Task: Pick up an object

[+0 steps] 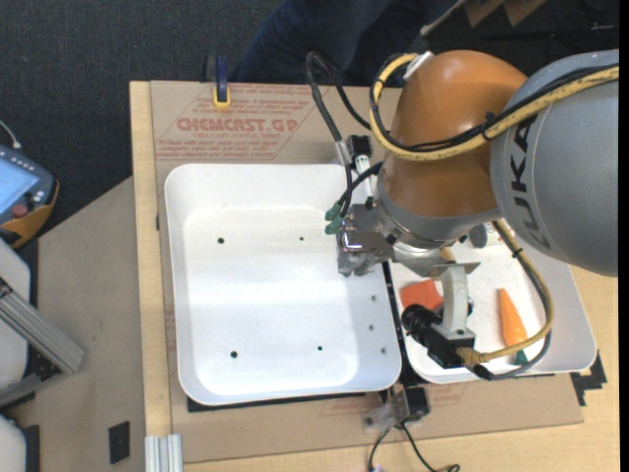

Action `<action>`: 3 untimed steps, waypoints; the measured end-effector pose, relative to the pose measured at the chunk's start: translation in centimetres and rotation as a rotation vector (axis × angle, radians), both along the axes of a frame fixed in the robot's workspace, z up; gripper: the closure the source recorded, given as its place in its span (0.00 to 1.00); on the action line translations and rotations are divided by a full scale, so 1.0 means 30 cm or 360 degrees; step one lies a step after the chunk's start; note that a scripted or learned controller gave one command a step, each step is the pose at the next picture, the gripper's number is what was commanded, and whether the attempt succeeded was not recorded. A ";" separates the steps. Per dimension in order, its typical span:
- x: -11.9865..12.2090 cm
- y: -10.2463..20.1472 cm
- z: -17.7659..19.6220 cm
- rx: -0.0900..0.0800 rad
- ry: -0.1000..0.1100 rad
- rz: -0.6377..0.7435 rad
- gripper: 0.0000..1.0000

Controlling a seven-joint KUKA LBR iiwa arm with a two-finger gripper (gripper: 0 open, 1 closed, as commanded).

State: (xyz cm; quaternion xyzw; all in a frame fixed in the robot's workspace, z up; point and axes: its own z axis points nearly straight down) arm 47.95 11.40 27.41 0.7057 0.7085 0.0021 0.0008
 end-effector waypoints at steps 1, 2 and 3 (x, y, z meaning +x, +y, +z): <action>-0.002 -0.214 -0.051 -0.0005 0.0014 -0.0017 1.00; 0.000 -0.136 0.030 -0.0002 0.0001 -0.0002 1.00; 0.000 0.036 0.199 0.0001 -0.0004 0.0003 1.00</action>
